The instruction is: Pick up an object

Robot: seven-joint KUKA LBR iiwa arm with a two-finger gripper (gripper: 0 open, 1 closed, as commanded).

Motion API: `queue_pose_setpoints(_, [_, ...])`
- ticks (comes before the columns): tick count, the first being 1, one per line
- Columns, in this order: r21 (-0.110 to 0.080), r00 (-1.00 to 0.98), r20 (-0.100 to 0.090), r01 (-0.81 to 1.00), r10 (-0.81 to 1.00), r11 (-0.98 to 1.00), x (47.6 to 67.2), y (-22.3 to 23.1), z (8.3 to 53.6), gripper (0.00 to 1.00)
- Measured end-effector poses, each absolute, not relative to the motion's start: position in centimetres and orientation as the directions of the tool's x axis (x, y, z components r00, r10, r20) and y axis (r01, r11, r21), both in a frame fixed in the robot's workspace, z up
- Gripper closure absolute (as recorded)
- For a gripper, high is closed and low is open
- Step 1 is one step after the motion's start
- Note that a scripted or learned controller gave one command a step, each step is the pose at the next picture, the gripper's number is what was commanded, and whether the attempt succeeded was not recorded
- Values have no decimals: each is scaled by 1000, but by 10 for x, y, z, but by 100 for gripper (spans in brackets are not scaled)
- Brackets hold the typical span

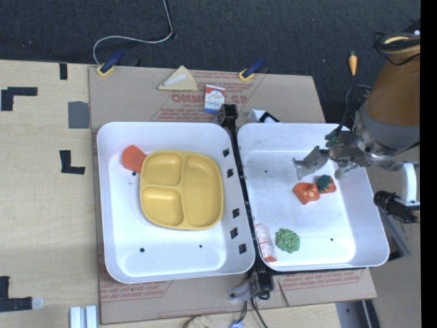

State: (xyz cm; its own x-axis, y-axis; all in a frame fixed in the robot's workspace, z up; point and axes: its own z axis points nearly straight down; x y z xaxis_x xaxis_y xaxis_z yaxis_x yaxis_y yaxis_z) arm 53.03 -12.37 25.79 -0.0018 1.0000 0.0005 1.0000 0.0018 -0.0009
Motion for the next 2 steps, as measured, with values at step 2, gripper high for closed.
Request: queue_pose_setpoints(2, [3, -1, -1, 1000, 1000, 1, 570, -170, 87, 0])
